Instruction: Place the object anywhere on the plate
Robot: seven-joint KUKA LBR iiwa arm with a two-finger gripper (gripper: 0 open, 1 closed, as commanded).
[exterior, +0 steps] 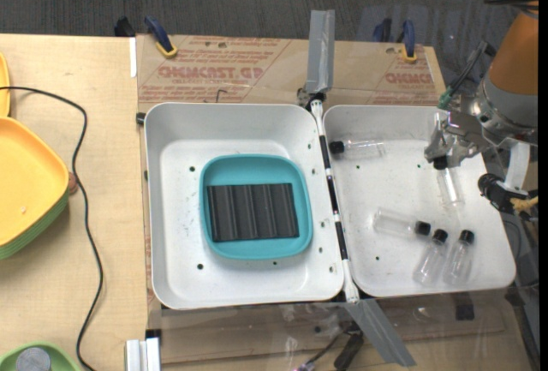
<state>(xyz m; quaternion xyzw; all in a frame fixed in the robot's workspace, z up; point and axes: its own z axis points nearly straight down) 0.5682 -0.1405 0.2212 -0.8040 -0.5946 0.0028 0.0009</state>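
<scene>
Even, bright overhead light, soft shadows inside the white bins (pixel 163 189), mild blur throughout.

From my remote station: the plate (pixel 255 208) sits in the left bin (pixel 163 189); in the right bin (pixel 385 125) four vials (pixel 441 251) lie loose, a fifth vial (pixel 447 182) at the gripper (pixel 442 157).

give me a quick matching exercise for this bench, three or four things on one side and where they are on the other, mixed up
Things:
1. teal plate
2. vial held up under the gripper
3. lone vial
4. yellow dish

Places:
A. top left corner of the right bin
B. on the wooden bench, left edge of the view
C. middle of the left bin
D. right side of the right bin

Pairs: 1-C, 2-D, 3-A, 4-B
</scene>
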